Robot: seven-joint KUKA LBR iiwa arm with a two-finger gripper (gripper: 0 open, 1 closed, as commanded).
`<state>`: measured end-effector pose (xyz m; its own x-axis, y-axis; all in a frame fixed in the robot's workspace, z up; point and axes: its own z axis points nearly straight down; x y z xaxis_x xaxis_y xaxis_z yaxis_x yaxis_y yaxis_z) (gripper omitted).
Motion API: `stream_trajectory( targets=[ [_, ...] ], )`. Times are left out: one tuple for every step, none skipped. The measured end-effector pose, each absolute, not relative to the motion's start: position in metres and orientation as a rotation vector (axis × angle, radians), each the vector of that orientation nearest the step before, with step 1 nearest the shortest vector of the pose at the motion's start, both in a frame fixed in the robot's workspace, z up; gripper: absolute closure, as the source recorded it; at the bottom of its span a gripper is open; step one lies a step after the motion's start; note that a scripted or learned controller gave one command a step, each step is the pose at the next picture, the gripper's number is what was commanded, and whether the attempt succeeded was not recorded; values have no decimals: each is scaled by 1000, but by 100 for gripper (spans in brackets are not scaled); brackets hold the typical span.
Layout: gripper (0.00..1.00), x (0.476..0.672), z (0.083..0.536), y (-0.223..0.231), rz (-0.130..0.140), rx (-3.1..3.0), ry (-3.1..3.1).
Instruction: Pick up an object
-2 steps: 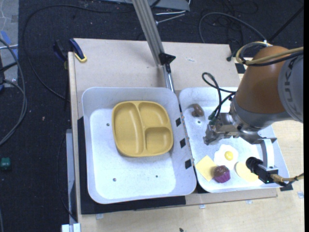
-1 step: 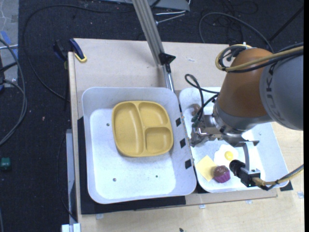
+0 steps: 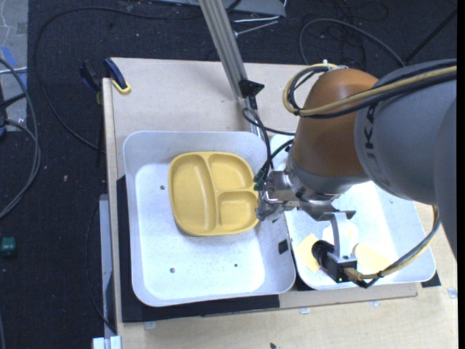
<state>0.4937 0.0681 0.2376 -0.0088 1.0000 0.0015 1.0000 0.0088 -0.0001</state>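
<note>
The gripper point(image 3: 263, 195) sits low over the right side of the left bin point(image 3: 145, 267), right at the right rim of a yellow plate point(image 3: 211, 191). From above it seems to meet that rim beside the plate's small lower right compartment, but the wrist covers the spot, so I cannot tell whether it is open or closed, or whether it grips the rim or only rests against it.

The plate lies flat in the upper middle of the left bin. It has three compartments: a long one on the left and two smaller ones on the right. No other object shares that bin.

The arm point(image 3: 392, 137) reaches in from the right and covers much of the right bin point(image 3: 421, 267). A pale yellow flat thing point(image 3: 372, 255) lies near that bin's lower edge, partly hidden under the arm. The bench point(image 3: 182, 93) is pale wood.
</note>
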Motion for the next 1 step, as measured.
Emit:
stream_trajectory(
  targets=[
    [0, 494, 237, 64, 1, -2219, -2223]
  ],
)
